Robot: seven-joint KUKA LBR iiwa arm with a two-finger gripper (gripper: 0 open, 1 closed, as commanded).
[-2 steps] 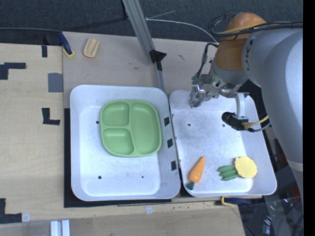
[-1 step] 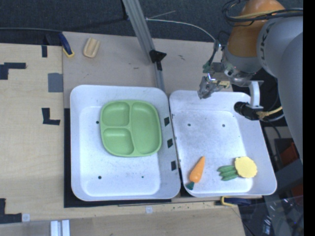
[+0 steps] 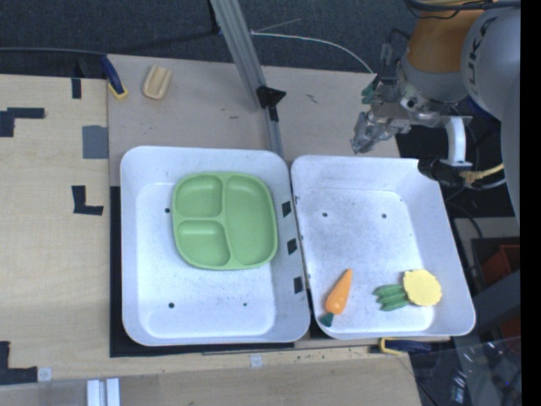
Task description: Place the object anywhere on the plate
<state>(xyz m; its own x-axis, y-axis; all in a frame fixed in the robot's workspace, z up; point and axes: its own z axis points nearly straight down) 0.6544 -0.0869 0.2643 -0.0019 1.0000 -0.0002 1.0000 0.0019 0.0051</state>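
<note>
The grey two-finger gripper [image 3: 369, 135] is hovering above the right bin's [image 3: 439, 218] far rim; its grasp cannot be told. The orange toy carrot [image 3: 339, 291] is lying in that bin, near a yellow-and-green toy vegetable [image 3: 411, 290], well apart from the green divided plastic plate [image 3: 226, 220] sitting in the left bin [image 3: 144, 252].

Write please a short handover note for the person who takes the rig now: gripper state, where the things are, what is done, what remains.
Gripper: above the bench beyond the right white bin's far edge, holding nothing.
Green three-compartment plastic plate: in the left white bin, nothing on it.
Orange toy carrot and yellow toy corn with green husk: lying apart near the right bin's near edge.
Done: nothing placed.
Left: pick an object, put it on the plate.
</note>
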